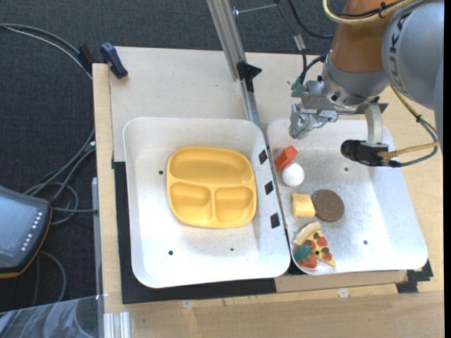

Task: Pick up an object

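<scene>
My gripper (301,127) hangs over the far left part of the right bin (380,210), with nothing visible between its fingers. Just below and left of it lie an orange-red block (285,158) and a white egg-shaped ball (292,175). Further toward the front sit a yellow cheese-like block (303,205), a brown round disc (328,205) and a toy pizza slice (314,248). All these objects rest on the bin floor along its left side.
The left bin (148,252) holds a yellow divided tray (211,186). A metal pole (229,27) slants up from between the bins. A black cylindrical part (363,151) with a yellow cable hangs off the arm over the right bin.
</scene>
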Robot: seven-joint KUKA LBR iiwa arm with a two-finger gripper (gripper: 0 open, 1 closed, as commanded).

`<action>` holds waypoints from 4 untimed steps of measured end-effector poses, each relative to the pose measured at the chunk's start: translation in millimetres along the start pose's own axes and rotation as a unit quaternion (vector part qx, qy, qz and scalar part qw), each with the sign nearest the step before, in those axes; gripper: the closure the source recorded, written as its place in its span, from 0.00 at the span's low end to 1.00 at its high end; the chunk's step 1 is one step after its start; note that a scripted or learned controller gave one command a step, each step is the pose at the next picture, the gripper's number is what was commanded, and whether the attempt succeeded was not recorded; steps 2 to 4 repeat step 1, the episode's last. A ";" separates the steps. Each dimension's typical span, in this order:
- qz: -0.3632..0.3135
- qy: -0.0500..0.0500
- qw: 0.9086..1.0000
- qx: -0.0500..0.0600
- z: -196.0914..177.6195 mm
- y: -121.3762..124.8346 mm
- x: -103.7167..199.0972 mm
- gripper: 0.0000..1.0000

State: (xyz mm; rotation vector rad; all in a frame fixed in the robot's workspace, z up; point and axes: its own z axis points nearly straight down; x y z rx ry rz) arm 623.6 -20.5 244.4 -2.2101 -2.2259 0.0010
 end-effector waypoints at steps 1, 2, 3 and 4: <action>0.000 0.000 1.000 -0.003 -6.2 3.2 58.5 1.00; 0.000 0.000 1.000 -0.003 -6.2 3.2 58.5 1.00; 0.000 0.000 1.000 -0.003 -6.2 3.2 58.5 1.00; 0.000 0.000 1.000 -0.003 -6.2 3.2 58.5 1.00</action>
